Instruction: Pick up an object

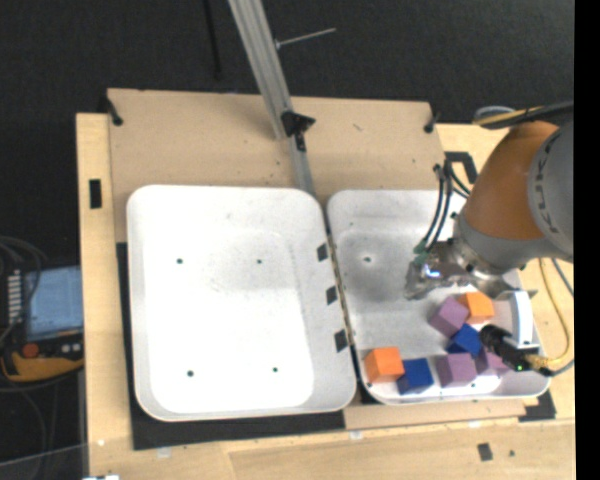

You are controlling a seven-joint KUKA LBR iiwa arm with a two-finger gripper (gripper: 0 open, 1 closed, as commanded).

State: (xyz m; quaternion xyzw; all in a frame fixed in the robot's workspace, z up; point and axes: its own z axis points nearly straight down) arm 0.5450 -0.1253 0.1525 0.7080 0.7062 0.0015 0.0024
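The right bin (380, 228) holds several small blocks near its front right corner: an orange block (384, 362), a blue block (416, 376), a purple block (457, 369), another purple block (448, 316), a blue block (466, 340) and an orange block (479, 305). My gripper (421, 278) hangs low over the bin's middle right, just left of the upper purple and orange blocks. Nothing shows between its tips. The grey and orange arm (515, 193) covers the bin's far right part.
The left bin (230, 298) lies beside the right one, with a divider edge (332, 288) between them. A slanted metal pole (265, 53) rises behind the bins. Cables and a small device (40, 318) lie off the bench at the left.
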